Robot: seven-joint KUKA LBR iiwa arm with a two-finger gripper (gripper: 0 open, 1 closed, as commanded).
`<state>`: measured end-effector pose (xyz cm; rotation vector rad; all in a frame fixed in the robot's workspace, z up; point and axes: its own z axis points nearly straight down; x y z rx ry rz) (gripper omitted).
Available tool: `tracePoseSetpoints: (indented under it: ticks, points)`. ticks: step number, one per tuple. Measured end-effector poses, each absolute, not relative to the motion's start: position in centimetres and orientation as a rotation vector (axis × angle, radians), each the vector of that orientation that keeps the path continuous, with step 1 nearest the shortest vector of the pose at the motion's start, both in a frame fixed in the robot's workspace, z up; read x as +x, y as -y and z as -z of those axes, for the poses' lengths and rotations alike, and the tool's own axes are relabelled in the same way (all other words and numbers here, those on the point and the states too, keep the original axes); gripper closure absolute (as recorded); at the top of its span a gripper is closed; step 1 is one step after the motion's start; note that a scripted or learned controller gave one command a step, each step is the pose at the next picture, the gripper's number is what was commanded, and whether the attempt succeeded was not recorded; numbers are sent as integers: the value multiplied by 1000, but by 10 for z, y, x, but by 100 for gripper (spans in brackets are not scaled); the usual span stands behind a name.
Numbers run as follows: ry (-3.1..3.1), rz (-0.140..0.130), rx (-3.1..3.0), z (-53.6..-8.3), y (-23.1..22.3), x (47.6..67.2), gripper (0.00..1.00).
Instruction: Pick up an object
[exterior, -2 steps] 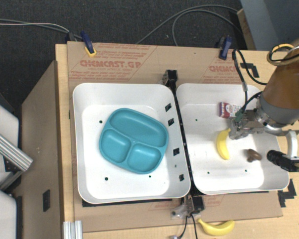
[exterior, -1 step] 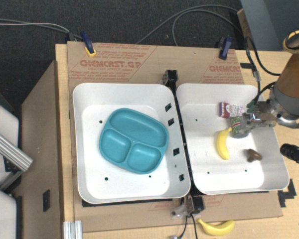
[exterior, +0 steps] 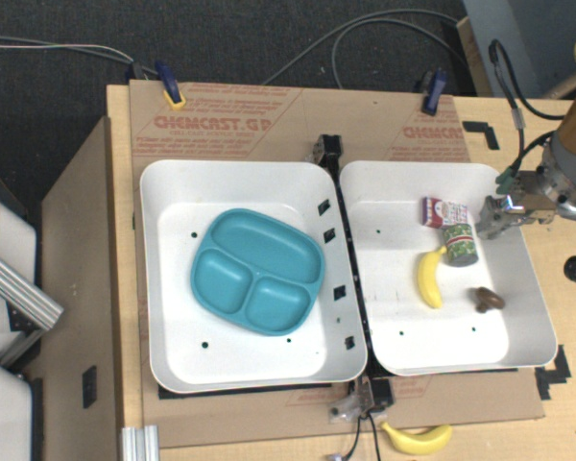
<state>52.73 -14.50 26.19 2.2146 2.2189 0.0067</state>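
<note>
The right bin holds a small can with a red, white and green label lying on its side. A yellow banana lies just below the can, and a small brown lump sits to the banana's right. My gripper reaches in from the right edge and hangs over the bin's right side, just right of the can and close to it. Nothing shows between it and the can, and its tips are too small to make out.
The left bin holds a teal divided plate. A second banana lies outside the bins at the bench's front edge. Clamps and cables run along the back of the cardboard-covered bench.
</note>
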Motion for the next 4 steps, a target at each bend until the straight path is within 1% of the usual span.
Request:
tracePoseSetpoints:
  ticks: [1, 2, 3, 4]
  points:
    - [-2229, -5, 2213, -267, 95, 546, 100]
    - [-2230, -4, 2213, -256, 35, 567, 100]
    - [-2229, -5, 2214, -258, -14, 584, 100]
    - [-2230, 1, 2217, -243, -60, 589, 100]
